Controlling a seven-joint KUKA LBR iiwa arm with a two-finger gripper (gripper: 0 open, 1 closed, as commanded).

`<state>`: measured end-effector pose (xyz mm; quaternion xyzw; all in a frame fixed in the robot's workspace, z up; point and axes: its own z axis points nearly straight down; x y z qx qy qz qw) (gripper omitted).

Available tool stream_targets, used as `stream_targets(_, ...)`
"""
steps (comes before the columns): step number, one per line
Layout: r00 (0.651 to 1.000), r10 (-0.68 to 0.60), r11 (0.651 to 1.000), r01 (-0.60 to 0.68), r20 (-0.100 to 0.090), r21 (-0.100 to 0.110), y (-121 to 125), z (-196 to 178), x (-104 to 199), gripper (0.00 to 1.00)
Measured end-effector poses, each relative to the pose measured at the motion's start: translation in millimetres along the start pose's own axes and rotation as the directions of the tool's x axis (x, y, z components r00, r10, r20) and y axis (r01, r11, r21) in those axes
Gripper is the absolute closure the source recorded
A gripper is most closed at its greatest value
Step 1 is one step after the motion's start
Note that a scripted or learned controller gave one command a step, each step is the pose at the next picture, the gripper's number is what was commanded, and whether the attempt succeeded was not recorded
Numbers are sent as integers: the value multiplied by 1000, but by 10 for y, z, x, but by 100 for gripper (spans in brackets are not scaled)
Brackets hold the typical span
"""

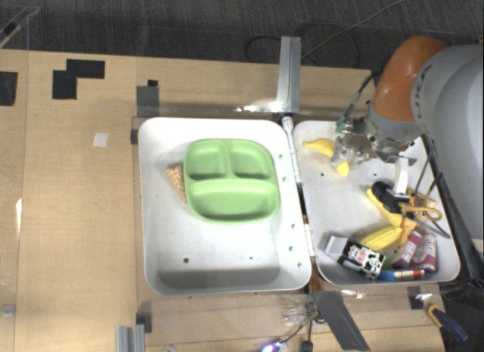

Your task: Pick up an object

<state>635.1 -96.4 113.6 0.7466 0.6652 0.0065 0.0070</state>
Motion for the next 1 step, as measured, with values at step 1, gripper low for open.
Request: stream_targets(1,998,-56,998,56,-1,12,287,-730,571,100)
